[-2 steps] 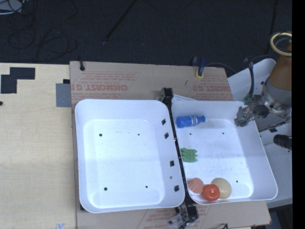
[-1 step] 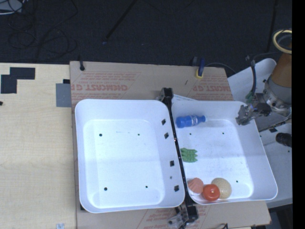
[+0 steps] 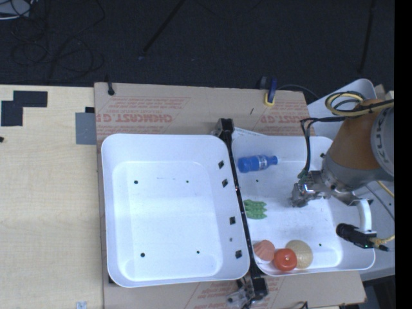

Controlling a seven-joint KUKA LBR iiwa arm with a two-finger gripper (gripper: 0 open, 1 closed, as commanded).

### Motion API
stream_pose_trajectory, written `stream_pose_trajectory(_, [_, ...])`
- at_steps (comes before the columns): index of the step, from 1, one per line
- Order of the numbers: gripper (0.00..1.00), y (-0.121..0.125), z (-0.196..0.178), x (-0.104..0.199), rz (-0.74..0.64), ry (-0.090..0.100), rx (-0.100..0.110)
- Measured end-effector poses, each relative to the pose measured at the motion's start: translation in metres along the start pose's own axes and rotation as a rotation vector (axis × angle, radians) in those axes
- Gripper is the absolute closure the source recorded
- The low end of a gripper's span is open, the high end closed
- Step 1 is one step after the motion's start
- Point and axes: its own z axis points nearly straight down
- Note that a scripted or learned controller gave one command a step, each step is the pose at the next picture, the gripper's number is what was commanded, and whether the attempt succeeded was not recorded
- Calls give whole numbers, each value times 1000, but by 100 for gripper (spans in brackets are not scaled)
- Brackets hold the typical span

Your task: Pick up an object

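In the right bin [image 3: 322, 250] lie a blue bottle [image 3: 257, 163] near the back left, a green ridged piece [image 3: 255, 209] by the left wall, and at the front a pink-and-white piece [image 3: 263, 250], a red tomato-like ball [image 3: 284, 259] and a tan round piece [image 3: 300, 252]. My gripper [image 3: 300, 197] hangs low over the bin's middle, to the right of the green piece and apart from it. Nothing shows between its tips.
The left bin [image 3: 167, 262] stands beside the right one, with a black divider [image 3: 235, 192] between them. Cardboard [image 3: 193, 108] lies under both bins. A yellow-and-black cable [image 3: 344, 100] coils above the arm at the right.
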Motion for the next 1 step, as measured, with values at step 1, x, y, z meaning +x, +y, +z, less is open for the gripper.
stream_pose_trajectory(1, [100,4,-16,-4,4,-5,-11])
